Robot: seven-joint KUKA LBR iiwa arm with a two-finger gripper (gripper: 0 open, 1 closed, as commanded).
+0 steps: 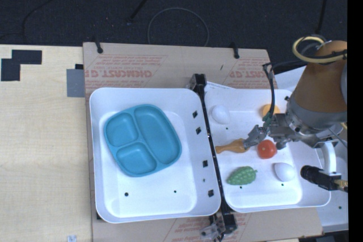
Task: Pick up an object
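Tool low in right bin, grip state impossible to tell. Tomato just beside it, near drumstick. Probably light, smooth, round, prone to rolling; best pinched across the middle.

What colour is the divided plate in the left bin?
Light blue; the divided plate shows clearly in the camera view.

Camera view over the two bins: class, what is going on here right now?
A grey robot arm reaches in from the right, its gripper low in the right bin, above a brown toy drumstick and beside a red tomato. A green grape bunch and two white eggs lie around. Nothing is visibly held. The left bin holds a blue divided plate.
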